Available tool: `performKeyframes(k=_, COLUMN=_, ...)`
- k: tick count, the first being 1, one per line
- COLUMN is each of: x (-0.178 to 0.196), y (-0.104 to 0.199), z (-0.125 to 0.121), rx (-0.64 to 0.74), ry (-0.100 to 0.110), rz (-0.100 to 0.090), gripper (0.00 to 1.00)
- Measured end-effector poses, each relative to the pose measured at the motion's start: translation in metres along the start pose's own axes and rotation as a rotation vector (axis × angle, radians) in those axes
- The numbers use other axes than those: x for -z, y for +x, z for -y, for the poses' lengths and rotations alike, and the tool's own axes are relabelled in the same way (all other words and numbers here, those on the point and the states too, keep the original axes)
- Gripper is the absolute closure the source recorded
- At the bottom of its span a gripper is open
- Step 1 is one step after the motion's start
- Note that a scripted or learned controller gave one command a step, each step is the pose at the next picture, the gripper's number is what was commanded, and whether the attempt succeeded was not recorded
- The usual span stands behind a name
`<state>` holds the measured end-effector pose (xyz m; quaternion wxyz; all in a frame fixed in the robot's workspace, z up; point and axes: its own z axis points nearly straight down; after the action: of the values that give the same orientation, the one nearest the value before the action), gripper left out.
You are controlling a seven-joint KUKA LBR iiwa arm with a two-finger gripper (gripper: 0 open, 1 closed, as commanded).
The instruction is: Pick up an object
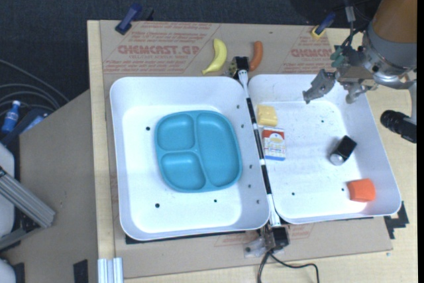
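Observation:
My gripper (336,89) hangs over the back of the right bin (311,209), its two fingers spread apart and open with nothing between them. Below it in that bin lie a black cylinder (342,150) and an orange block (362,190) toward the front right. A yellow block (267,116) and a small red and white carton (274,144) lie along the bin's left wall. The left bin (132,202) holds a blue divided plate (197,150).
A toy banana (216,56) and an orange carrot-like piece (256,55) lie on the brown board behind the bins. Blue clamps (128,19) sit at the board's back corners. Cables run along the left.

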<state>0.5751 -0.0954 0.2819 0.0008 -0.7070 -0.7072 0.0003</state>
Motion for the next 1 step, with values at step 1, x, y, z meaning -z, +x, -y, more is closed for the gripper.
performKeyframes(k=1, x=-0.1906, y=-0.0177, z=-0.0123, rx=-0.001, ry=-0.004, rz=0.002, gripper=0.00)
